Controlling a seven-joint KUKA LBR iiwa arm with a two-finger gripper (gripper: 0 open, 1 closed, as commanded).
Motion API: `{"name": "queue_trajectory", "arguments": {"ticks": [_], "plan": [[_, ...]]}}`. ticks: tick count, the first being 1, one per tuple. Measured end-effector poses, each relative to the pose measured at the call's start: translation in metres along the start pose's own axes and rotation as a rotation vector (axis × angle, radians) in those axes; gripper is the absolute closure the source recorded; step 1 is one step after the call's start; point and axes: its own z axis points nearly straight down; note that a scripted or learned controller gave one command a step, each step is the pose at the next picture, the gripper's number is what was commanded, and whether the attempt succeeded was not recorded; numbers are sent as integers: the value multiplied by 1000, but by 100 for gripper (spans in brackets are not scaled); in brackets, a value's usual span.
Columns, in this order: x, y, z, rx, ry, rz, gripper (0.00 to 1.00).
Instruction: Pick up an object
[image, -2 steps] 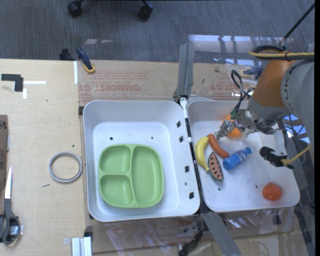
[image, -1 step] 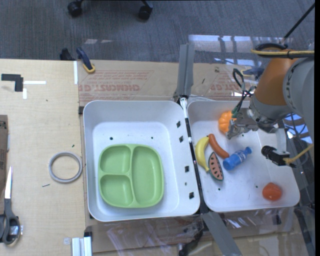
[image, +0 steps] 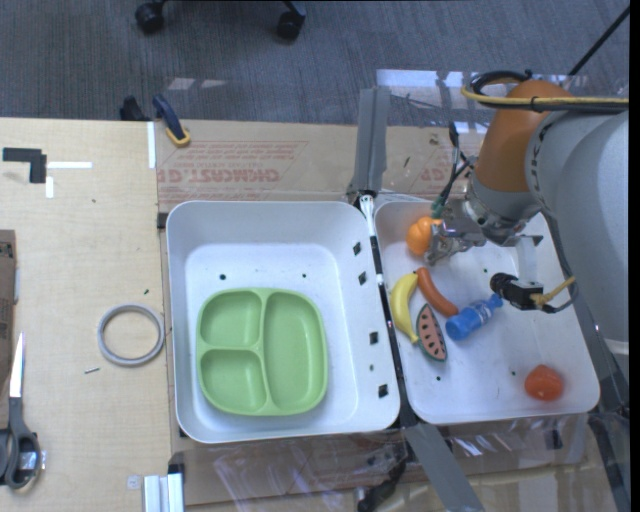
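Closest to the lens, at the near edge of the bench (image: 70, 260), lie a pair of scissors (image: 14, 450) and, over in the right bin (image: 490, 400), a red-orange ball (image: 544, 382) near that bin's near right corner.

My arm (image: 520, 140) reaches in from the right and bends down over the far part of the right bin, the orange band just above the wrist. My gripper (image: 443, 243) hangs low at the far left of that bin, just beside a small orange fruit (image: 419, 236) — touching it or not, I cannot say. Whether the gripper is open or closed I cannot tell either, and nothing is visibly held in it.

Counting: two white bins, one green plate (image: 263, 351), six small things to pick from.

The left bin (image: 182, 300) holds just the plate, a divided one with three compartments, lying flat toward the near side.

The right bin holds all six — the orange fruit, a yellow banana (image: 402, 303) along the left wall, an orange-red sausage (image: 436, 291) just beside it, a watermelon slice (image: 431, 333) below those two, a blue bottle (image: 471, 318) on its side next to the slice, and the red-orange ball well apart from the rest.

Outside the bins, a pale ring (image: 131, 334) lies flat on the bench to the left.
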Motion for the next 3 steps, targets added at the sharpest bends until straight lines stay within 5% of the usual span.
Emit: {"name": "queue_trajectory", "arguments": {"ticks": [1,2,3], "plan": [[0,1,1,-6,-1,-2,0],[-5,-54,0,-22,0,-1,0],[-6,-55,-9,-22,0,2,100]]}}
